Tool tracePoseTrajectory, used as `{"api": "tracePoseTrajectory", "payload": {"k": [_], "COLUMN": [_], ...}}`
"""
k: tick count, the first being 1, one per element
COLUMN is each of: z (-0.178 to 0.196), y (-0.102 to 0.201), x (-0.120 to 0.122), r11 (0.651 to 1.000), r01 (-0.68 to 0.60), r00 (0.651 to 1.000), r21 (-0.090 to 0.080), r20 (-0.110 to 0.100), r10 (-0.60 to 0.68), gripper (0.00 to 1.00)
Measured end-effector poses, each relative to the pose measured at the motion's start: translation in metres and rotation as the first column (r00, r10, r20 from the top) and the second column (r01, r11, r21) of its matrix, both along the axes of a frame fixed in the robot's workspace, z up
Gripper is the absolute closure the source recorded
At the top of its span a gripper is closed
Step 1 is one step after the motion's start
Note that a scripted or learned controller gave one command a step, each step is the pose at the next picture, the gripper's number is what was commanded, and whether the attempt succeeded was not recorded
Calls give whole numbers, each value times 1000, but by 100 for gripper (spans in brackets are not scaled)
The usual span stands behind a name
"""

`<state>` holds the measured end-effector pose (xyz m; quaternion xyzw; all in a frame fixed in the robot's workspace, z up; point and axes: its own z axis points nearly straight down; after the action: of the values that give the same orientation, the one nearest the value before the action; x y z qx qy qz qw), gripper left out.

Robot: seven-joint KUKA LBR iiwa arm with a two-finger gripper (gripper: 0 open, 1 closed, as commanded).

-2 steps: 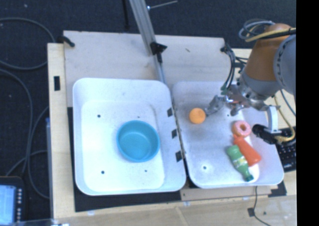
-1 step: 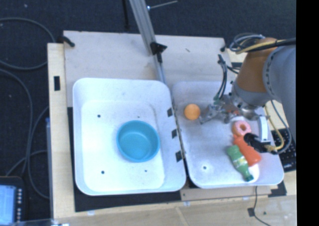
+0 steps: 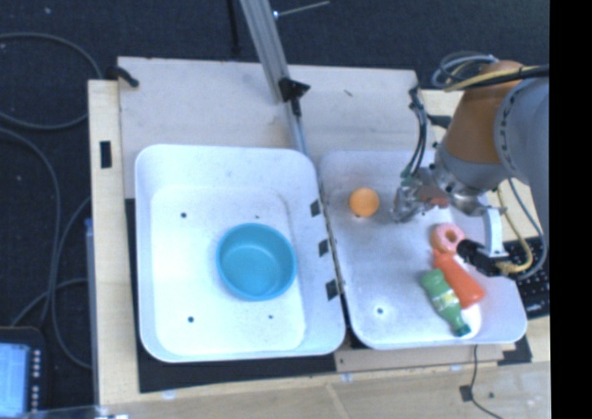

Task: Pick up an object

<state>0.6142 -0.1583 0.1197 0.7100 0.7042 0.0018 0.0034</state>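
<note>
While the tool (image 3: 404, 207) hangs low in the right bin (image 3: 370, 315), finger state unclear, just at 3 o'clock of the orange ball (image 3: 364, 203), approach looks underway; next: shift toward 9 o'clock over it.

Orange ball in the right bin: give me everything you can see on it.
The ball is small, round and plain orange, smooth and matte, with no markings to be made out at this resolution. It sits on the floor of the right bin, in the upper left part, close to the wall shared with the left bin. Nothing touches it but the bin floor. The tool is just to its right, with a small gap between them. The other toys lie farther off toward the bin's lower right.
</note>
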Motion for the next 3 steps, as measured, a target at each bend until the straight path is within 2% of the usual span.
{"api": "tracePoseTrajectory", "payload": {"k": [2,3], "z": [128,131], "y": [-5,-5], "x": [13,14], "r11": [1000,1000], "r01": [-13,-16], "r00": [1000,1000], "r21": [2,1], "r20": [-1,-3], "r10": [13,16], "gripper": [100,100]}}
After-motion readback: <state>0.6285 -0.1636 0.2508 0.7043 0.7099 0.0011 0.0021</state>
